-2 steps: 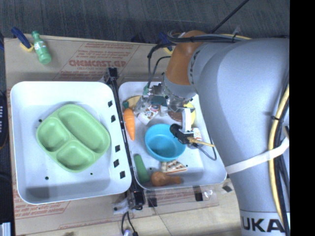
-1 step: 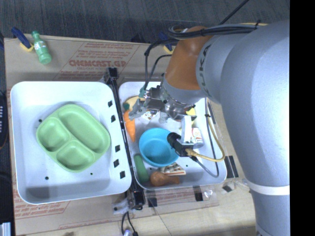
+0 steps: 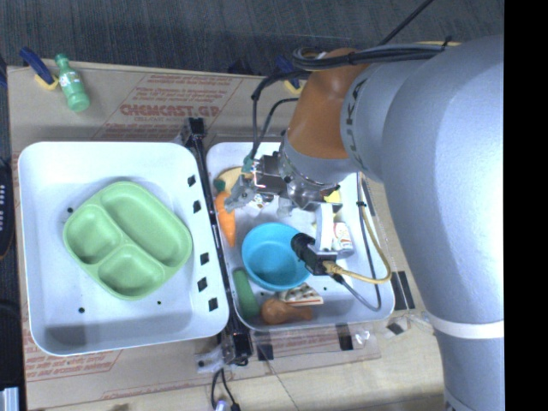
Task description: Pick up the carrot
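On the table, our gripper hovers at the carrot's twelve o'clock, likely lining up a grasp; its state we cannot tell.

Even overhead light, fairly bright. Soft shadows inside left bin near wall. Mild glare on arm. Img slightly soft, low-res; far floor dark.

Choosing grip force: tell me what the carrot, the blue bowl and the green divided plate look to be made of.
Carrot: probably moulded plastic, a toy; even orange, slight sheen, though partly hidden by the gripper.
Blue bowl: likely hard plastic; uniform colour, smooth thin rim, soft highlights.
Green divided plate: likely plastic with a matt-satin finish; rounded moulded compartments, flat pale green.
None is certain from looks alone.
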Controlling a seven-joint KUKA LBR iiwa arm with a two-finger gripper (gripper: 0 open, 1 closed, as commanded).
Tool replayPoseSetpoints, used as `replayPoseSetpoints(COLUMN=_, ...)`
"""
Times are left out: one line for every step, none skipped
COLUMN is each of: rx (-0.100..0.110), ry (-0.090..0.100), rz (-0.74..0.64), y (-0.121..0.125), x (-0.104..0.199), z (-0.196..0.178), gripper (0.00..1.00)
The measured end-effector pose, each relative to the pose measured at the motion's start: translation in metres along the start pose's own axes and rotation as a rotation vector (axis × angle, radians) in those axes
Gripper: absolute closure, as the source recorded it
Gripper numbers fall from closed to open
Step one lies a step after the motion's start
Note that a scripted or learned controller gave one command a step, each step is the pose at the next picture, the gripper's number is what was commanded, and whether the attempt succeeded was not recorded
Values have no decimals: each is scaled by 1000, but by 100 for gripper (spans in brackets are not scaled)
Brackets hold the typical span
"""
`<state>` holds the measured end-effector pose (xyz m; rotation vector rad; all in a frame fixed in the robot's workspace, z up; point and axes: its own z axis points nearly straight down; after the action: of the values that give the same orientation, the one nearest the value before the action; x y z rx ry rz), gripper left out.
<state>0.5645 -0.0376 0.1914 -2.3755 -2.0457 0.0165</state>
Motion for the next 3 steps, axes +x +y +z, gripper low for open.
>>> replayPoseSetpoints(rx=2, ry=-1, rz=38, y=8, x=-59, z=101, gripper=0)
replayPoseSetpoints(rx=-2, ry=1, rz=180, y=51, x=-48, z=99, gripper=0)
replayPoseSetpoints(rx=2, ry=0, rz=170, y=51, x=-49, z=87, gripper=100)
